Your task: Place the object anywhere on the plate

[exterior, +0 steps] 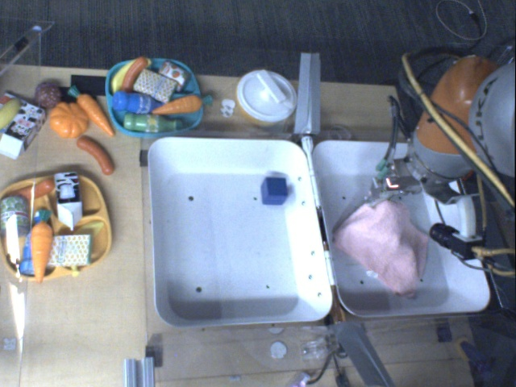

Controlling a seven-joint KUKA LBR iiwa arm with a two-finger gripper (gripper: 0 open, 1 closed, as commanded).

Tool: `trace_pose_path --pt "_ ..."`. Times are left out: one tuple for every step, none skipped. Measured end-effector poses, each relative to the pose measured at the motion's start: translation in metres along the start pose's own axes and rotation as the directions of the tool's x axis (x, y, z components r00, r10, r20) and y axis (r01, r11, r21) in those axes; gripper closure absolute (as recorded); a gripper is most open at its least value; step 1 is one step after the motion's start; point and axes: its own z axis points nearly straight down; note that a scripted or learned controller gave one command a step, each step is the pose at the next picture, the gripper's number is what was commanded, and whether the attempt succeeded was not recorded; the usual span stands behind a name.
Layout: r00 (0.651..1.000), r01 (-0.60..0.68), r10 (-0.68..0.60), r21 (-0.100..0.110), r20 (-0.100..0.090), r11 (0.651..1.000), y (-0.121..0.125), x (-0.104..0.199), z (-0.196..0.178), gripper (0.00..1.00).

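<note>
The bench (218,353) bears two white bins. A blue cube (275,189) sits in the left bin (210,297). In the right bin (459,297), the gripper (393,185) touches a pink cloth (383,244); jaw state unclear.

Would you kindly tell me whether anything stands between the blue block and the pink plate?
Only the bin walls. The blue block sits in the left bin and the pink plate in the right bin, so their adjoining rims lie between. The gripper hangs by the plate's upper edge.

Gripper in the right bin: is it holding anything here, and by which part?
Cannot be told. The gripper sits at the upper edge of the pink cloth in the right bin, but its hold there is unclear.
</note>
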Motion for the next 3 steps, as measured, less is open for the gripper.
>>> trace_pose_path --pt "1.0 -0.001 0.001 -0.002 -0.001 1.0 0.0 0.0 -0.041 1.0" --pt "1.0 0.008 -0.008 -0.001 -0.001 1.0 0.002 0.001 -0.061 1.0" --pt "0.916 0.4 -0.4 -0.001 -0.001 0.916 0.003 0.052 -0.056 1.0"
